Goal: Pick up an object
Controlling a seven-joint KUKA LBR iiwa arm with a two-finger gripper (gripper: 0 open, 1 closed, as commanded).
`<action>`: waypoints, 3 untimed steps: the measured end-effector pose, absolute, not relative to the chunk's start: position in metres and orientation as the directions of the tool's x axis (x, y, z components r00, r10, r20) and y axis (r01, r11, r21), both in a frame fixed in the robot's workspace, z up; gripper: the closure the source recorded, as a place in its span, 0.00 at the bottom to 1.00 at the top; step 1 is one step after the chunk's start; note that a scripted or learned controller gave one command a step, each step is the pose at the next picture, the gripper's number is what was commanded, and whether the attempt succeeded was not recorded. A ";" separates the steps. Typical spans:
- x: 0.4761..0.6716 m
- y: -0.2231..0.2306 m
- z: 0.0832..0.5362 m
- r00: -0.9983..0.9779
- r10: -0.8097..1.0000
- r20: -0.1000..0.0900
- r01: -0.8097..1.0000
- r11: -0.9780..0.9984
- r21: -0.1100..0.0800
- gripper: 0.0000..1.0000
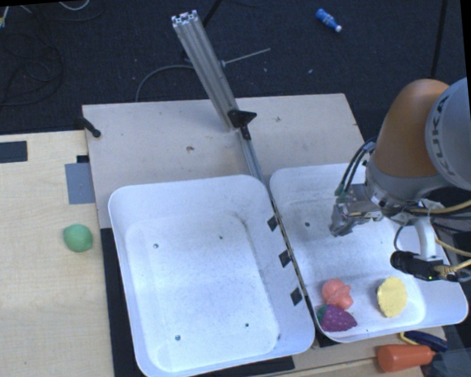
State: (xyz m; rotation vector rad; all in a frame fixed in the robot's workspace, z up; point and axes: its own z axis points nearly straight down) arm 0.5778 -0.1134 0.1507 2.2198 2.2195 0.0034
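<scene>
Gripper (341,225) above right bin (302,189), finger state unclear, cannot tell. Yellow piece (392,297) long axis near-vertical by near rim; red piece (337,291) touches purple grapes (337,319).

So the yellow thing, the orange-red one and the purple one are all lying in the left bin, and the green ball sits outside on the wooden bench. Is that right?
Not quite. The camera view shows the yellow object, the orange-red one and the purple one lying in the right bin, near its front edge. The green ball does sit outside on the wooden bench.

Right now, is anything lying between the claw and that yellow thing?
No. In the camera view, only bare white bin floor separates the gripper from the yellow thing.
</scene>
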 end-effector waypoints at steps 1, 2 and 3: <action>0.578 -0.123 0.209 0.001 1.000 -0.001 1.000 -0.001 0.004 1.00; 0.578 -0.123 0.255 0.001 1.000 -0.001 1.000 -0.001 0.003 1.00; 0.576 -0.070 0.257 -0.004 1.000 0.001 1.000 0.004 0.000 1.00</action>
